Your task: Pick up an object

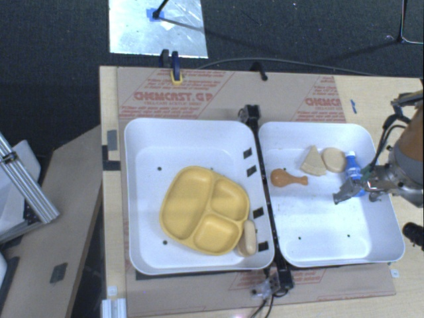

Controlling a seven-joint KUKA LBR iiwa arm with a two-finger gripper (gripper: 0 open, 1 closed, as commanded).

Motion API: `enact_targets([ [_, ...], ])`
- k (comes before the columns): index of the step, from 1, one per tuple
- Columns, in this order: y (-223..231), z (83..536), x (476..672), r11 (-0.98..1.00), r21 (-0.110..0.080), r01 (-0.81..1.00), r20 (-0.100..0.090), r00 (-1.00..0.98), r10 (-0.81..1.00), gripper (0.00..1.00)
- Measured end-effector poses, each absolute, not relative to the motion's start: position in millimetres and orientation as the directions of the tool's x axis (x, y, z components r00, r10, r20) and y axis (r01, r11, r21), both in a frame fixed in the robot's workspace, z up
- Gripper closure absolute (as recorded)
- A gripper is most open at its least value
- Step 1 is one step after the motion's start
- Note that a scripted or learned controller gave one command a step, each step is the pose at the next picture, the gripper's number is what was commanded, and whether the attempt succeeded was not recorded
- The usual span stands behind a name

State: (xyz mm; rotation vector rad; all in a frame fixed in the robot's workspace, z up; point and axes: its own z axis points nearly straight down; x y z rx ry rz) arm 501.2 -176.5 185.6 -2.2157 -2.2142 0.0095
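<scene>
Your gripper point(349, 192) hovering at right bin's point(331, 254) right edge, finger state unclear, blue-capped bottle point(352, 165) sitting just beside it.

A metal sheet point(158, 17) lies on dark floor beyond the bench point(225, 88). A blue-and-yellow item, possibly a clamp point(175, 67), sits at the bench's far edge.

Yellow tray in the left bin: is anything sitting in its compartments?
All three compartments of the yellow tray look bare. A pale bread roll lies against its lower right edge, outside it, on the left bin floor. Whatever is under the tray is hidden.
</scene>
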Motion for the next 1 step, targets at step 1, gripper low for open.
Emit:
enact_targets([
  [1,-176.0,191.6,504.4,0.003,0.001,1.0,0.0,-0.003,1.0,0.0],
])
